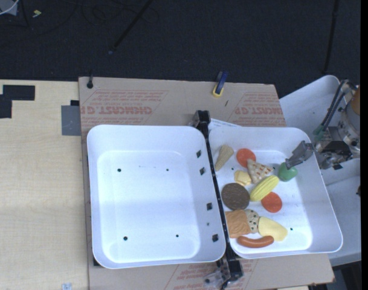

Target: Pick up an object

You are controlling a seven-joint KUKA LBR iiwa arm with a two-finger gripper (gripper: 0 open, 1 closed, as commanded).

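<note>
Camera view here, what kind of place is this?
Likely a robotics lab bench for grasping trials: two shallow white bins on cardboard, toy food such as a corn cob, and a gripper reaching in.

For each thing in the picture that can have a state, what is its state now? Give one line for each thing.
gripper: low over the right bin, at the green piece; grasp not clear.
green piece: lying in the right bin, at the gripper's tip.
corn cob: lying tilted in the right bin.
brown round piece: lying flat, near the divider.
sausage: lying at the bin's front edge.
right bin: holds the toy food.
</note>
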